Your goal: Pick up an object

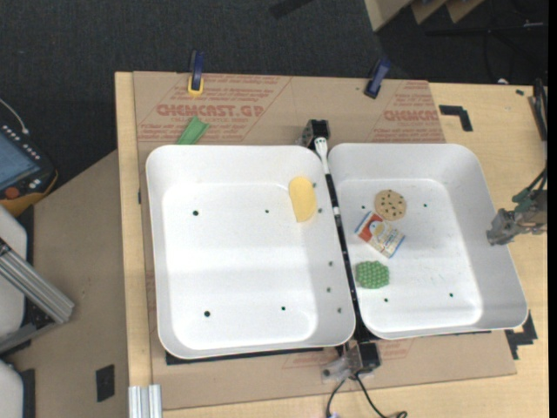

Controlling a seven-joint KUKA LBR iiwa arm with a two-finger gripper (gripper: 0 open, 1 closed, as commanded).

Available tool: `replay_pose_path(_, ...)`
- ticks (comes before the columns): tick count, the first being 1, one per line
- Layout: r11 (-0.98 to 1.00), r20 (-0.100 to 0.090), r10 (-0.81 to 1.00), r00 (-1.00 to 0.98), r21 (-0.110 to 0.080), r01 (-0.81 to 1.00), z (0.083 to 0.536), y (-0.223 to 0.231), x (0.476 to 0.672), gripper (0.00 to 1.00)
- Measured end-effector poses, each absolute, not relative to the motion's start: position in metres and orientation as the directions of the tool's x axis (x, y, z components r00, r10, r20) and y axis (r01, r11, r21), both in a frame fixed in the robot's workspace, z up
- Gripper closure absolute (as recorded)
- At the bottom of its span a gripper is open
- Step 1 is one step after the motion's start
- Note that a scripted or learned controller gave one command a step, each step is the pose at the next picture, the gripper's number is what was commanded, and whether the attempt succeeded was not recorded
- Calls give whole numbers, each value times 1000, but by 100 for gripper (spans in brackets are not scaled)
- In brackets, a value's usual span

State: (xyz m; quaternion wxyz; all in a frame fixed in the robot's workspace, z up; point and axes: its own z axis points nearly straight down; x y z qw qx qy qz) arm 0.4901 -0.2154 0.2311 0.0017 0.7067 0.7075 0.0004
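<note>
Bench top: a flat sheet of brown cardboard (261,103) printed with red lettering, held at its far edge by a yellow-and-blue clamp (197,75) and a blue clamp (378,77). A green strip of tape (192,131) lies on it near the first clamp.

Left bin (174,320): shallow, white, rounded corners. One item inside, a pale yellow oblong block (302,198), lying near the far right corner, close to the wall shared with the other bin.

Right bin (470,294): shallow, white, touching the left bin along a dark seam. Three items, all in its left half:
- a round tan cookie with dark chips (391,204), farthest back;
- a small flat packet in red, white and blue (379,234), just beside and nearer than the cookie, tilted;
- a green round bumpy object (372,274), nearest, close to the left wall and apart from the packet.

My gripper (507,225): at the right bin's right rim, well apart from all three items. I cannot tell how it is set; nothing is seen in it.
</note>
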Motion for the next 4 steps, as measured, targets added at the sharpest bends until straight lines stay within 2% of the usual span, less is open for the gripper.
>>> replay_pose_path(1,1,-8,1000,-1,15,1000,366,-225,480,100)
replay_pose_path(2,3,3,1000,-3,-6,1000,284,-203,490,100)
replay_pose_path(3,3,3,1000,-3,-4,1000,270,-176,479,100)
replay_pose_path(4,1,1,1000,-1,-2,1000,260,-171,479,100)
